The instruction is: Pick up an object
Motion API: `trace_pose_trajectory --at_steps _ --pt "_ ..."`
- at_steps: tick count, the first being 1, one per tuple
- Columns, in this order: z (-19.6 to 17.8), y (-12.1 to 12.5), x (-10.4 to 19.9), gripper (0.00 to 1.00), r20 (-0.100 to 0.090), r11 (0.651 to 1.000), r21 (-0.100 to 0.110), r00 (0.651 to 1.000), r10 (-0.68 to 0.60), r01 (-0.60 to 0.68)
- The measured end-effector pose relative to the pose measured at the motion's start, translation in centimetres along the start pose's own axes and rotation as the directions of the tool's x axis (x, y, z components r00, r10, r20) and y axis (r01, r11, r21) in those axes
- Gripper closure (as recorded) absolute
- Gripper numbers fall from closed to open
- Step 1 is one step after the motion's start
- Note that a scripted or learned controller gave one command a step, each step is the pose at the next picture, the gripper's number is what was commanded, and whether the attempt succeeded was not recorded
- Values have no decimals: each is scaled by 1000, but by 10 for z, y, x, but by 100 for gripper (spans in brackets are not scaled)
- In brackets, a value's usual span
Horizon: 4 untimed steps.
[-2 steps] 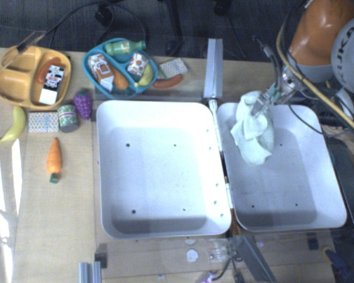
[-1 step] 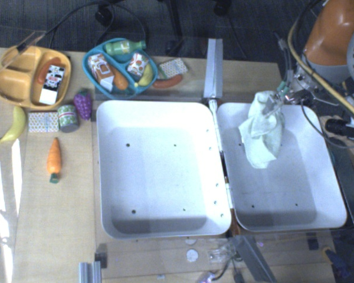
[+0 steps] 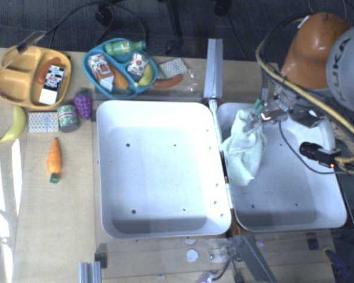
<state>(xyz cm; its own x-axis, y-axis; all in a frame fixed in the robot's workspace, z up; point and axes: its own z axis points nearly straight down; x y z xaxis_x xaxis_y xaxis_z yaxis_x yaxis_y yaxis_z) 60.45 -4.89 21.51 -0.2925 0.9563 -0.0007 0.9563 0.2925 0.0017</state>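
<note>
Your arm (image 3: 324,46) reached in from the right, bent low over the right bin (image 3: 295,211); its gripper (image 3: 264,115) pinched the pale cloth (image 3: 245,149), which hung down to the bin's left wall.

The two bins (image 3: 156,170) are showing plain white. A pale, faintly green-tinted cloth (image 3: 245,149) is lying in the right one. At ten o'clock a yellow tray (image 3: 29,75), yellow banana (image 3: 13,125), orange carrot (image 3: 54,158), purple grapes (image 3: 82,104) and blue dish (image 3: 121,69) are showing. The arm (image 3: 327,46) is looking grey and orange.
</note>
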Motion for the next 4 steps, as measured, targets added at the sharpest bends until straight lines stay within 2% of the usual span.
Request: trace_pose_trajectory --at_steps 1,2,3,4 --pt "2 52 -41 100 2 998 -2 998 -63 63" --pt "15 61 -24 100 2 893 -3 893 -449 449" --pt "14 61 -24 0 3 894 -3 894 -449 449" --pt "95 33 -49 0 4 869 -3 869 -495 495"
